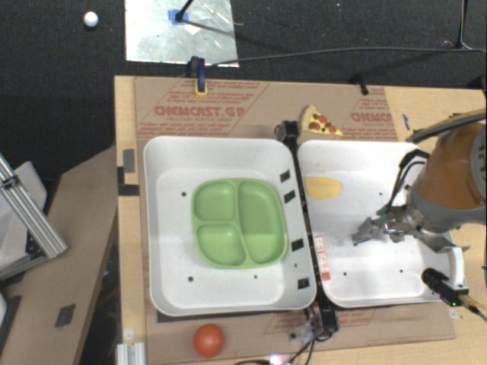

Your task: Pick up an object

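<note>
Nothing was lifted yet, I judged.
My tool (pixel 364 234) hovered near the flat yellow oval piece (pixel 323 188); its grip state I couldn't tell.

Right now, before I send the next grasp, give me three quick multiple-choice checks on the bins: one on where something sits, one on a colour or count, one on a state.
1. Where is the green divided plate?
A. In the left bin
B. In the right bin
C. On the bench in front of the bins

2. What colour is the flat piece lying in the right bin?
A. Blue
B. Yellow
C. Black

3. How does the gripper stand?
A. Over the left bin
B. Over the right bin, nothing visible in it
C. Outside both bins, by the red ball

Answers:
1. A: the plate lies in the middle of the left bin.
2. B: the piece is pale yellow, near that bin's upper left corner.
3. B: the gripper hangs over the right bin's white floor, apart from the yellow piece.
</note>
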Controlling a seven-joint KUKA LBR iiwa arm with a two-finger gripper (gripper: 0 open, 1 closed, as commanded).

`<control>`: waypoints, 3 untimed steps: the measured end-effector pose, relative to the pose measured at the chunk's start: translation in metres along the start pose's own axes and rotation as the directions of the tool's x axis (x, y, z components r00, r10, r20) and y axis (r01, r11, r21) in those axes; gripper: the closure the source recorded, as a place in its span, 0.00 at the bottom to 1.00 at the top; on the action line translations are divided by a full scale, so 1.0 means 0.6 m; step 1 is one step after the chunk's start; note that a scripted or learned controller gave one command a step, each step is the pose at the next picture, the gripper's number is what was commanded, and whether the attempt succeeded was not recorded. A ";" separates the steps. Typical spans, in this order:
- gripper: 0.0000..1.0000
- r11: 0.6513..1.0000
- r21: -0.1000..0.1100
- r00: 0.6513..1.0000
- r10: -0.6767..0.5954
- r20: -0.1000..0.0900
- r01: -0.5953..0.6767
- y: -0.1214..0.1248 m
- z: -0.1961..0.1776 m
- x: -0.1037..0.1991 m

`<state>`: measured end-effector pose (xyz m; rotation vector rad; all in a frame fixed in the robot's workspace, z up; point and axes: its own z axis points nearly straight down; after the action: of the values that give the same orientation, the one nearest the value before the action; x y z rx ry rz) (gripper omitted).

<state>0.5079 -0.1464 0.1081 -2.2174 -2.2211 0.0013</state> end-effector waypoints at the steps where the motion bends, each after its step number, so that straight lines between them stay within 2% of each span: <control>1: 0.00 1.000 -0.002 1.000 0.001 0.001 -0.001 0.001 0.041 0.001; 2: 1.00 1.000 -0.006 1.000 0.000 0.001 0.000 0.003 0.021 0.000; 3: 1.00 1.000 -0.008 1.000 0.001 0.003 -0.001 -0.004 -0.055 -0.005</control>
<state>0.5055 -0.1495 0.1409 -2.2240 -2.2260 -0.0041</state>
